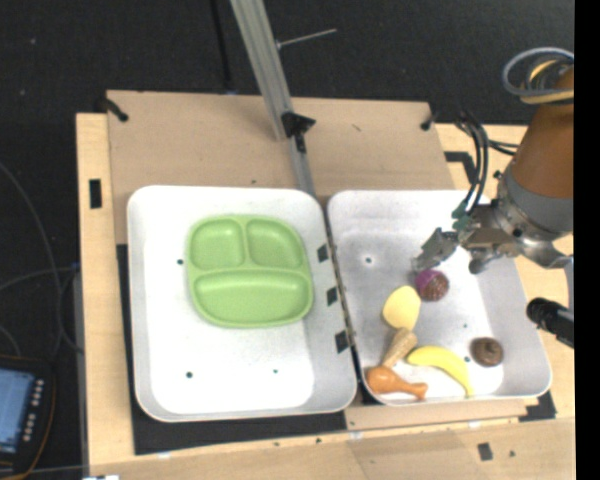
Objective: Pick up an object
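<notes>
My gripper (452, 259) hangs over the right bin (380, 228), in its upper right part, with its two fingers spread open and nothing between them. Just below its left finger lies a small purple round object (433, 285). A yellow lemon-like piece (401, 308) sits beside that, lower left. Towards the bin's front edge lie a banana (442, 365), an orange drumstick (395, 380), a beige cone-shaped piece (398, 346) and a brown round piece (487, 351).
The left bin (160, 368) holds a green divided plate (250, 271). A grey metal pole (265, 58) rises from behind the bins near their shared edge. The arm's cables (477, 158) hang at the right.
</notes>
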`<state>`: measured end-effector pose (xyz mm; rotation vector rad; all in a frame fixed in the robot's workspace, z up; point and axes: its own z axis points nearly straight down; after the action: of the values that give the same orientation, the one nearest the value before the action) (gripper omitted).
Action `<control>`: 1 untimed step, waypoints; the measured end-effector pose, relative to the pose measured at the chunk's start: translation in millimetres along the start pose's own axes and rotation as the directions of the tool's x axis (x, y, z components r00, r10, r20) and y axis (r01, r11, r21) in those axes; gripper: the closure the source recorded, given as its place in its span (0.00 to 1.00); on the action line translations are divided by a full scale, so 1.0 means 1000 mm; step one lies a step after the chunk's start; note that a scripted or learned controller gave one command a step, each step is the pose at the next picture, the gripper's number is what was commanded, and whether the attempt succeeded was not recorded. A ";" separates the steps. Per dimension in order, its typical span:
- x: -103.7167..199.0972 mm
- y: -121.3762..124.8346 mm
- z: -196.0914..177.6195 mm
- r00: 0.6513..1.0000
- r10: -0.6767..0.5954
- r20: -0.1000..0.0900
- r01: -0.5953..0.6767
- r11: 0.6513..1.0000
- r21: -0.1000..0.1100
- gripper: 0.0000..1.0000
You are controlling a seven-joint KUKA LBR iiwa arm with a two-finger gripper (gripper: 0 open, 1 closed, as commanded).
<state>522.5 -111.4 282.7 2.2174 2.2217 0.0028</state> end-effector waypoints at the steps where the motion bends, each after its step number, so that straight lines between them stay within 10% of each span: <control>1: 0.000 0.000 0.000 1.000 0.002 0.000 -0.002 1.000 -0.001 0.00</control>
<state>522.5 -111.5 282.8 2.2193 2.2193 0.0034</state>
